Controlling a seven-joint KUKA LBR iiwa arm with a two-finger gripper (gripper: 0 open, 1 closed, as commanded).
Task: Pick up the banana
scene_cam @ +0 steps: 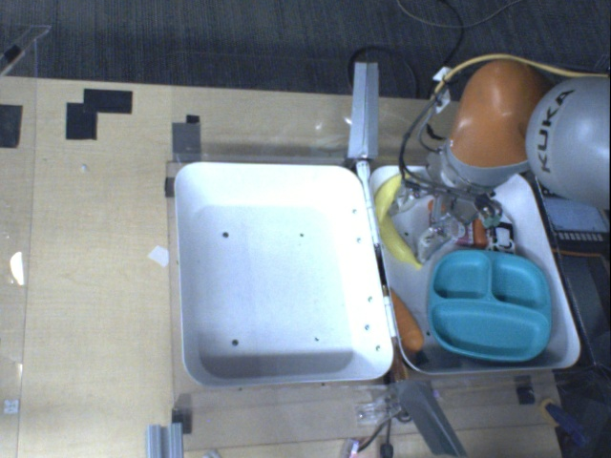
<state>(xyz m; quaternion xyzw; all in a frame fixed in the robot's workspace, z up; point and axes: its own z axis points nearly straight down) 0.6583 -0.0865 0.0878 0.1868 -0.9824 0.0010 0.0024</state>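
Reaching for the banana (389, 219) at the gripper's (437, 229) nine o'clock, you risk scraping the bin wall (374, 246) — finger state I cannot tell — or nudging the teal tray (491, 305).

The grey arm (563, 136) reached in from the right, its orange band (492, 108) sitting just above the wrist (468, 175). The wrist pointed steeply downward, and black cables looped along its left side. Below it the gripper (436, 235) hung low, its metal parts seen from above, crowded together and too cluttered to read clearly.
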